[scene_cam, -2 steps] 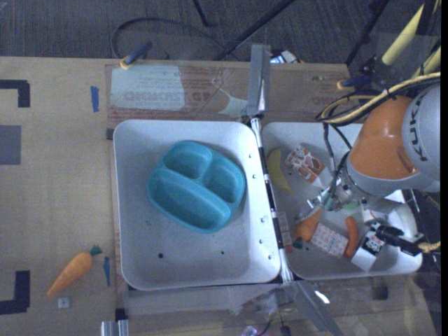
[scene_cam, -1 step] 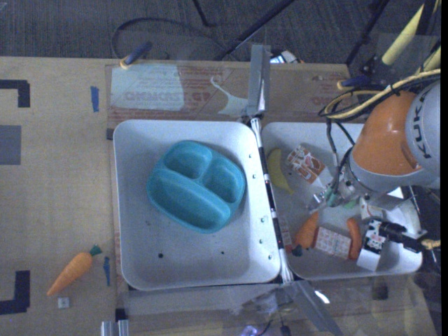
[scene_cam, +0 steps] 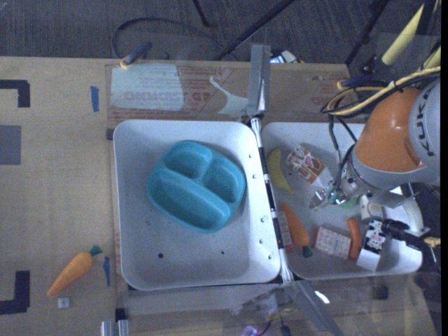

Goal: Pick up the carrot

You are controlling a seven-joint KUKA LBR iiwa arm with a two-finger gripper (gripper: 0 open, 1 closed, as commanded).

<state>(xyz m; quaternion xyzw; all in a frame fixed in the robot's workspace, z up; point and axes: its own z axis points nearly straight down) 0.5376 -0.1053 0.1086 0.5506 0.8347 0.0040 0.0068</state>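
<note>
A smooth, tapered orange carrot (scene_cam: 295, 227) is lying in the right white bin (scene_cam: 409, 261) beside the dividing wall, while the metal hand (scene_cam: 334, 194) is hovering nearby over the bin's middle, its grip too blurred to tell, and a glossy teal sectioned plate (scene_cam: 197, 185) is sitting in the left bin (scene_cam: 136, 243).
</note>
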